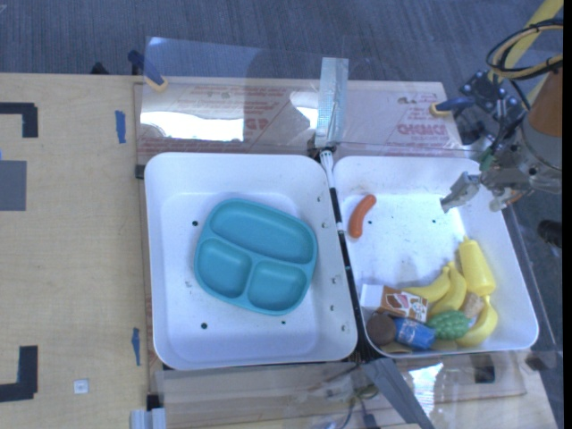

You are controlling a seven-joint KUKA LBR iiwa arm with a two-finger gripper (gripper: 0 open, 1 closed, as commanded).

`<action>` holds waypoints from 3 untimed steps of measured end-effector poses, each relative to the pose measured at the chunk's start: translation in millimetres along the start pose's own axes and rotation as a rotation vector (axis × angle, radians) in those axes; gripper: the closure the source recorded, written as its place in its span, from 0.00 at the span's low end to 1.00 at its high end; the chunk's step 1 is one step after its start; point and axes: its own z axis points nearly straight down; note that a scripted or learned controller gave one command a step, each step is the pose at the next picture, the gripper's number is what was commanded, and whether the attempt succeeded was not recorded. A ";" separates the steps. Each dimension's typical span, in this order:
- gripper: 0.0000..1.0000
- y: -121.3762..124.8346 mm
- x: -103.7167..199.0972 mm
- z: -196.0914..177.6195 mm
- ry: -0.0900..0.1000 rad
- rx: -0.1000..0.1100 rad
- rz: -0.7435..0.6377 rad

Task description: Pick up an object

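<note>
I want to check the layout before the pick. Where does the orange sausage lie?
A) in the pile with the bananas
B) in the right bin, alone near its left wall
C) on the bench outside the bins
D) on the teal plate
B: the orange sausage lies on the right bin's floor near the left wall, apart from the bananas.

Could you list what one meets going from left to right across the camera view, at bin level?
Left bin → teal divided plate → orange sausage in the right bin → yellow corn cob → gripper.
</note>
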 end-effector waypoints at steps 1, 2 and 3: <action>0.00 -21.1 -18.6 -8.7 0.000 -0.001 -0.171; 0.00 -21.2 -18.4 -8.3 0.000 0.000 -0.171; 0.00 -79.5 -8.3 -7.8 0.000 -0.001 -0.256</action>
